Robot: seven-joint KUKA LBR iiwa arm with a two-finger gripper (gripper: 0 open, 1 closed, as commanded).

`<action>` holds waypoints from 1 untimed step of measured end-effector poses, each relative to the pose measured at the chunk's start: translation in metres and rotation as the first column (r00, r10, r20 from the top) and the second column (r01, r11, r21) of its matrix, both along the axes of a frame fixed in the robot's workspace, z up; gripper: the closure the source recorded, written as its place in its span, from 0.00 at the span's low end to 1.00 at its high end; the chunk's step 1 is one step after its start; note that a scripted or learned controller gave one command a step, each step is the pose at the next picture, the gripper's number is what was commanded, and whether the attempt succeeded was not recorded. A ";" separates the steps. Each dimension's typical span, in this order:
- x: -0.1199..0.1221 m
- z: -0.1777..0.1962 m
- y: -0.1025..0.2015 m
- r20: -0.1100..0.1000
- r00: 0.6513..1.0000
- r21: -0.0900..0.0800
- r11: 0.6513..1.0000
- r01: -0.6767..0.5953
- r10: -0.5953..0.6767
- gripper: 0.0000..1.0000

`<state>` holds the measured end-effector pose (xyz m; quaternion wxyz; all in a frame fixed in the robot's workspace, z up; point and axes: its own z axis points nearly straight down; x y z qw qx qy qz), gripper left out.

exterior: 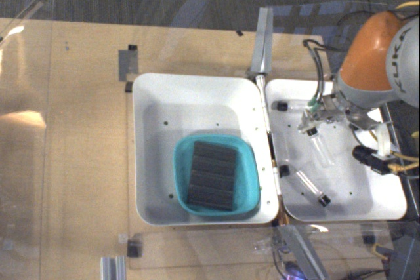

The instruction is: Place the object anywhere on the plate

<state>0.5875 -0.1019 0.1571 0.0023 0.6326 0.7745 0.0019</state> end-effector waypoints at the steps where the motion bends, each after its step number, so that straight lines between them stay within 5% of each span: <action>1: -0.011 0.056 0.092 0.003 0.994 0.000 0.994 -0.109 0.109 1.00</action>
